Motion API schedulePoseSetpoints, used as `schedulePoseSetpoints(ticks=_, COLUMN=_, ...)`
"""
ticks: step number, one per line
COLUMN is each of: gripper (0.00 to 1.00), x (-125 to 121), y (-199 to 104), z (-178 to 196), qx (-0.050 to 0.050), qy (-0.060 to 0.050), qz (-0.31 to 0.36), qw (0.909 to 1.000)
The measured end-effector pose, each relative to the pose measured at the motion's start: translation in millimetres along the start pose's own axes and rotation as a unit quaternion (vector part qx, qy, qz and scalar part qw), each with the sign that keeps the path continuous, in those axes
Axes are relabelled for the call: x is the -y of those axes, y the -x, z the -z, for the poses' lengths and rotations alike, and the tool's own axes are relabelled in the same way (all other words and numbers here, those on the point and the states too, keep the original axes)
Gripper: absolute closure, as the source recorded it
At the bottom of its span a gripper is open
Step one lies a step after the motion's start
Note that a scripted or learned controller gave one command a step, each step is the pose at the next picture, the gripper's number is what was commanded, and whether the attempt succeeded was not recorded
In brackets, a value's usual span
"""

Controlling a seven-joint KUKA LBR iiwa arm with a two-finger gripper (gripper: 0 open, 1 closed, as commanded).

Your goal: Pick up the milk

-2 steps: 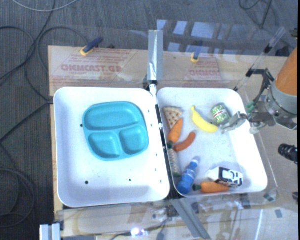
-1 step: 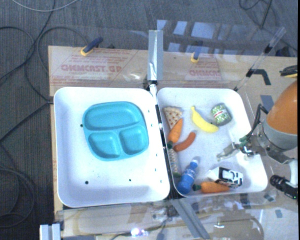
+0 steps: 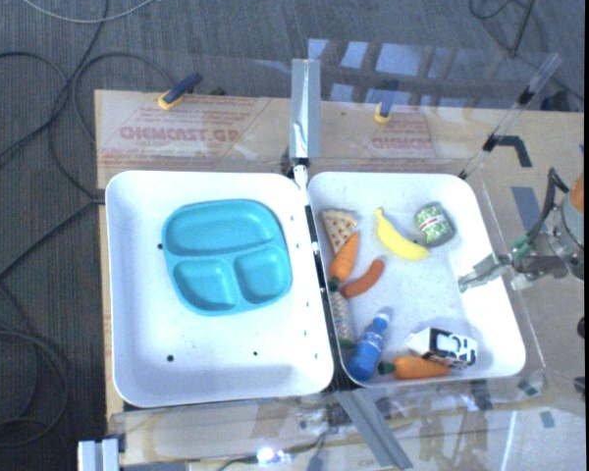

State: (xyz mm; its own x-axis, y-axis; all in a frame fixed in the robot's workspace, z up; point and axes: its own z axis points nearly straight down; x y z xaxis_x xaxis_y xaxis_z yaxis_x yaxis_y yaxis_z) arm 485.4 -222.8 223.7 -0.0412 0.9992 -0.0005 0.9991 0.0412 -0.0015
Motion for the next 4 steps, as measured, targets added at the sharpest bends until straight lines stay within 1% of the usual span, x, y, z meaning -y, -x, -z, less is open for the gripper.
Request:
schedulePoseSetpoints(ticks=1, gripper=0.00, x=-5, y=-20, z=-136, qx=-0.009, qy=0.000, qz=-0.130, qw=0.9915)
schedulePoseSetpoints(ticks=2, gripper=0.00, x=-4, y=-13, z=-135, qx=0.003, qy=0.006, qz=0.139, qw=0.9903)
schedulePoseSetpoints(ticks=3, gripper=0.00, x=-11, y=-61, z=-73, qx=-0.001, qy=0.000, qz=0.200, qw=0.9798)
schedulePoseSetpoints(ticks=4, gripper=0.00, x=-3, y=-6, z=-136, qx=-0.004, qy=0.003, qz=0.174, qw=0.9847)
